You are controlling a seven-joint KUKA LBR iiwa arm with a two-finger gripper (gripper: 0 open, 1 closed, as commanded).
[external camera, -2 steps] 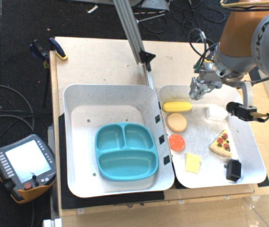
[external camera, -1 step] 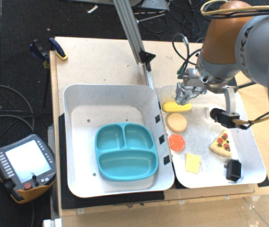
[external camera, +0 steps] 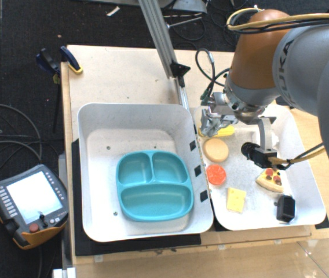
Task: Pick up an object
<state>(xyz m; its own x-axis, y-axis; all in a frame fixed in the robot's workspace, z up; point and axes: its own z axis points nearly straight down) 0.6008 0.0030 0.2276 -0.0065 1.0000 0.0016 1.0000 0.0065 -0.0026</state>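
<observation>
- So your gripper is sitting low over the right bin, near that bin's far-left corner, tucked right against the wall it shares with the left bin. I honestly can't tell how wide it's set, and I don't see anything caught in it.
- The closest grab, I'd say, is the round tan bun-looking piece. It lies just toward the near edge of the bin from the gripper, right beside it, maybe touching, hard to call from up here.
- There's also a yellow piece poking out just beside the gripper on the side away from the shared wall. It's partly hidden by the wrist, so you can't read its full shape.
- Further toward the near edge along the shared wall: an orange-red round slice, then a yellow cheese-like square. A pizza slice toy and a small black block sit out toward the near-right corner, well apart from the gripper.
- The bun is round, so no long axis to fuss over. My guess is you only need a short slide toward the near edge, then straight down.
- Watch that shared wall, the fingers have little room on that side.
- The teal divided plate in the left bin isn't in play here, I reckon.
</observation>
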